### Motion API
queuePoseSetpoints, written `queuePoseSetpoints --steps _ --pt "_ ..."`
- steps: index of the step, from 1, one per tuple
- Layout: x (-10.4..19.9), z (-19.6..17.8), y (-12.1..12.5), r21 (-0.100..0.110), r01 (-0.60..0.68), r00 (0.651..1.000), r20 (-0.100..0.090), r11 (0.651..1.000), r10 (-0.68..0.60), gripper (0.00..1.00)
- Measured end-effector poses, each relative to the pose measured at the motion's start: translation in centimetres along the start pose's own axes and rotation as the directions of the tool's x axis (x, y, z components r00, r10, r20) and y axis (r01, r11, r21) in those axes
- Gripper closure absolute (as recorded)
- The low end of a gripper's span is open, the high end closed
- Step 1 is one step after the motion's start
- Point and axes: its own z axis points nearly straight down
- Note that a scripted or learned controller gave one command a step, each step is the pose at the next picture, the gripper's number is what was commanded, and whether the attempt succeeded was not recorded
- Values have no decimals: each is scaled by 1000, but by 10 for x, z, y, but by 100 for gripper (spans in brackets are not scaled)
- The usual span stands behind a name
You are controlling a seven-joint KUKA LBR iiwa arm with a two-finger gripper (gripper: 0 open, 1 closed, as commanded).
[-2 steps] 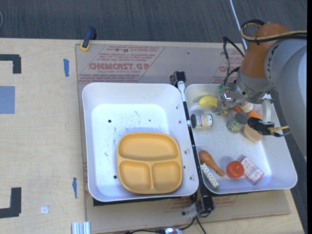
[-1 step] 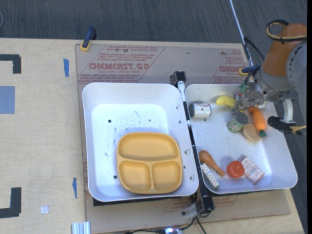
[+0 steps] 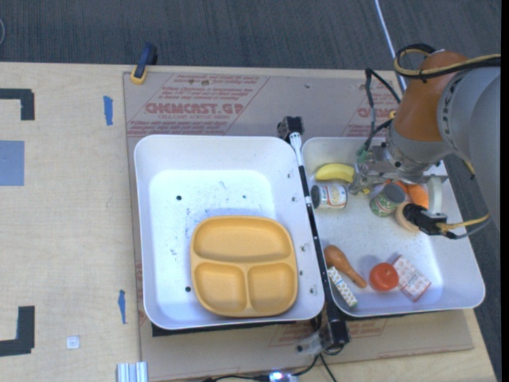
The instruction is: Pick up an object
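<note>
The arm is reaching down so its hand (image 3: 385,183) is hovering just over the green can (image 3: 384,203) in the right bin (image 3: 469,289), seemingly for picking; its grip I cannot tell.

The grey arm (image 3: 477,110) runs off the frame's right edge, and its wrist covers the far corner of the right bin (image 3: 453,293). The tool (image 3: 380,173) sits low among the cans, its tips too small to read. An orange item (image 3: 417,191) shows partly behind it, identity unclear. Labels on the small jar (image 3: 332,196) are unreadable.
</note>
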Motion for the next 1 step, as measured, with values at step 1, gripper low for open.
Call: queuePoseSetpoints --steps 1 --pt "-1 3 22 40 1 1000 2 999 -1 100"
